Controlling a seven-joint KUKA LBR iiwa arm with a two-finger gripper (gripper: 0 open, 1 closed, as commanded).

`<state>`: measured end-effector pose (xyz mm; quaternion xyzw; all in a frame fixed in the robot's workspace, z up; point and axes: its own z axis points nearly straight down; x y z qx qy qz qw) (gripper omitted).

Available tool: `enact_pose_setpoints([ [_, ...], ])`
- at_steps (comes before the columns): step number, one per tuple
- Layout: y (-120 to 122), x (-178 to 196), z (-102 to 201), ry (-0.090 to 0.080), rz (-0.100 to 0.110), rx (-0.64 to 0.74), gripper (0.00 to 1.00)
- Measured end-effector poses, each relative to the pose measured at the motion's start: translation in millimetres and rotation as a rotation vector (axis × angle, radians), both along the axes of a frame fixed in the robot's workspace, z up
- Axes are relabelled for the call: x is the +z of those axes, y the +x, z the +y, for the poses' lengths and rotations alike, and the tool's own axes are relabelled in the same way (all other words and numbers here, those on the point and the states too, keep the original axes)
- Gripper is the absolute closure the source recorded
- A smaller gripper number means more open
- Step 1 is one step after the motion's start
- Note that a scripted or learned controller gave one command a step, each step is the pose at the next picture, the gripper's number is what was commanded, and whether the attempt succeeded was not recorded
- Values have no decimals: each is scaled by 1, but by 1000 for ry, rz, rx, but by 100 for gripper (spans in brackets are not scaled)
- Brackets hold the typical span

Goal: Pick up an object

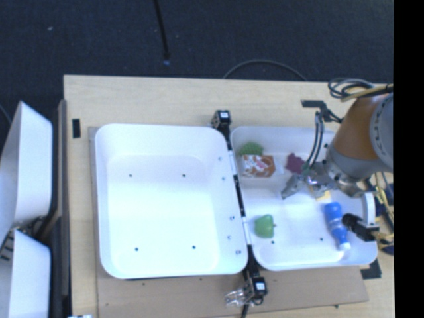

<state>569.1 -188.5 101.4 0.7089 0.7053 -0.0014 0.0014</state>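
Hovering: the gripper (299, 185) hangs inside the right bin (291, 260), with nothing seen between the jaws.
Jaws: one grey finger slants toward the bin floor; open or closed cannot be told at this size.
Step in hand: judged to be the approach to a pick, with no object yet secured.
Nearest candidate: a dark magenta object (294, 161) lies just beside the gripper, toward the far wall; small, irregular, matte.
Second candidate: a flat packet (258, 166) with orange and white print lies near it, with a green crinkled piece (250, 150) touching its far edge.
Third candidate: a green rounded object (265, 226), smooth-looking, sits apart near the divider.
Fourth candidate: a blue bottle (335, 224) with a white end lies on its side beside the arm (358, 138), partly under it.
Next move: judged to call for centring over one object, lowering to the bin floor and closing on it; the rounded green one may roll.
Bins: shallow white plastic, glossy, rounded corners; the left bin (106, 197) has a bare floor.
Tabletop (165, 98): pale wood-grain board.
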Motion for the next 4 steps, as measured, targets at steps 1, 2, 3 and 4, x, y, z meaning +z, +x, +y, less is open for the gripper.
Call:
enact_pose_setpoints([
  [1, 78, 0, 37, 1, 1, 13, 0],
  [2, 18, 2, -7, 27, -2, 10, 0],
  [3, 81, -2, 47, 3, 12, 3, 0],
  [4, 105, -6, -23, 21, 79, 12, 0],
])
